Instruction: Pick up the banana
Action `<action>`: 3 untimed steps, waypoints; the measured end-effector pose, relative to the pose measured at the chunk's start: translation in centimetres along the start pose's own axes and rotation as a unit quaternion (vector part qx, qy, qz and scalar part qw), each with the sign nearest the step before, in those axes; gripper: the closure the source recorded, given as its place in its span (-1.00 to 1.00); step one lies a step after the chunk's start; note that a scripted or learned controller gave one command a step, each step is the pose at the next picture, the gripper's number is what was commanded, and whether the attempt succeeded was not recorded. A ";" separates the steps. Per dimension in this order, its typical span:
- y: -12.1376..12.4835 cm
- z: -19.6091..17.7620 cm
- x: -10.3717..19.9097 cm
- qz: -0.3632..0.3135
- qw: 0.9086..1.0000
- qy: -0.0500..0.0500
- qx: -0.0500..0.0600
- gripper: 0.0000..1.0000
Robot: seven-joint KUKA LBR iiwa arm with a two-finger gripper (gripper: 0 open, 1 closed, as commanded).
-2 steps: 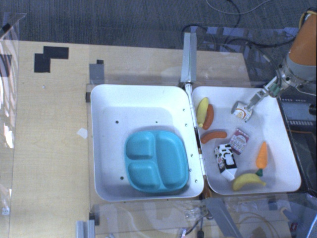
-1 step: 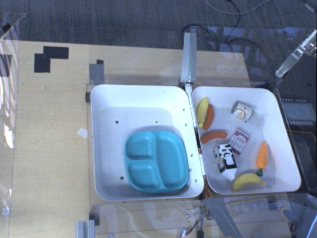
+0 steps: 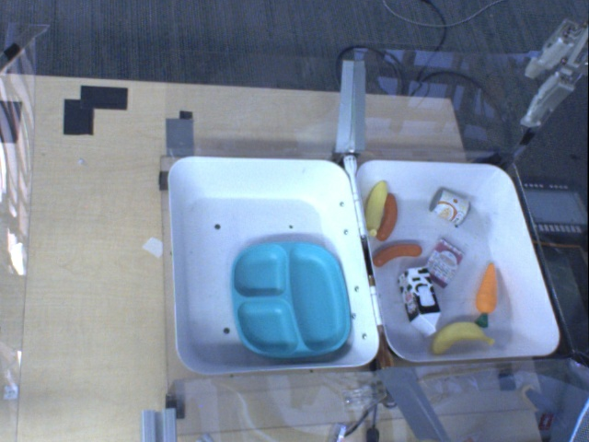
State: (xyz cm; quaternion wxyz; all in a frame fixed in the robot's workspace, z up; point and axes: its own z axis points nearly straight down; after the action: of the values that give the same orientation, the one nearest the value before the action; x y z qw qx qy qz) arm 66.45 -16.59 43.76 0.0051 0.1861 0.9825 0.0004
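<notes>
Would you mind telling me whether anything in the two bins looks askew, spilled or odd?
Nothing looks spilled or damaged. The blue tray sits slightly turned in the left bin. In the right bin, the black-and-white carton lies on its side, and there are two yellow banana-like items.

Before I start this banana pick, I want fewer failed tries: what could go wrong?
The banana lies against the right bin's near wall, so the wall may block a grasp. The milk carton and carrot crowd it. A second yellow fruit by the sausage could be mistaken for it.
</notes>
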 end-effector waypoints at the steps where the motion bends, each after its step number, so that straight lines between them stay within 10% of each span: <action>1: 0.1 -1.2 -0.1 0.000 1.000 -0.004 -0.002 1.00; 2: 0.1 -1.2 -0.1 0.000 1.000 -0.004 -0.002 -1.00; 3: 0.2 -2.5 -0.1 -0.001 1.000 -0.008 -0.003 1.00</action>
State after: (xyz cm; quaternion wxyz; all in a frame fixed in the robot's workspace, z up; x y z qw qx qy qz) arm 66.65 -16.43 46.28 0.0137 0.1849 0.9827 0.0018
